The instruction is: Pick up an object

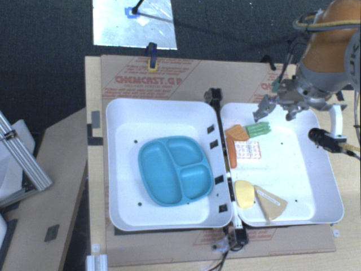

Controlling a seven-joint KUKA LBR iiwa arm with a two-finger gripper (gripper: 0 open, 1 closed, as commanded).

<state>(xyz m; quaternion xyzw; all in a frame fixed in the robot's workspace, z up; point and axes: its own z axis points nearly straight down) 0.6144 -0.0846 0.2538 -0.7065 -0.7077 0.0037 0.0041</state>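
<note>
My gripper (275,116) hangs over the far part of the right bin (316,179), open, with nothing between its fingers. Just left of and below it lies a green ridged piece (258,130). Beside that is an orange chunk (237,133), and a long orange stick (232,153) runs along the bin's left wall. A white card with a red grid (248,150) lies flat next to the stick. At the near left rest a yellow lump (244,193) and a tan wedge (271,202).
The left bin (124,129) holds a blue divided plate (175,170). A black divider with clips (217,140) runs between the bins. The arm's grey and orange body (330,44) leans in from the upper right.
</note>
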